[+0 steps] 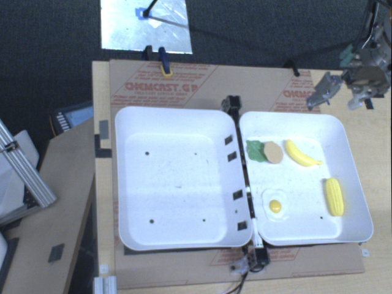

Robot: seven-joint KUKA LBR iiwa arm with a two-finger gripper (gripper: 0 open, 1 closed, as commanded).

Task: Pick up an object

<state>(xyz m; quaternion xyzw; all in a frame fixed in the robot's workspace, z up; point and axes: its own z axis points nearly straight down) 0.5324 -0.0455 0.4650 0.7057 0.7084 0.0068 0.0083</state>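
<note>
Gripper [335,95] open, holding nothing, hangs over bench just past far rim of the right bin [352,164]. Banana [301,153] lies inside, nearest obj, below-left of gripper, long axis slanting toward corn [334,196].

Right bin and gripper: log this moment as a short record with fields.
right bin: holds four items
banana: upper middle, right of the tan round piece
tan round piece: overlapping the green leaf
green leaf: near the divider
corn cob: right side, lying lengthwise
fried egg: lower left
gripper: above the bin's far right corner, outside it, holding nothing
left bin: white, shallow
</note>
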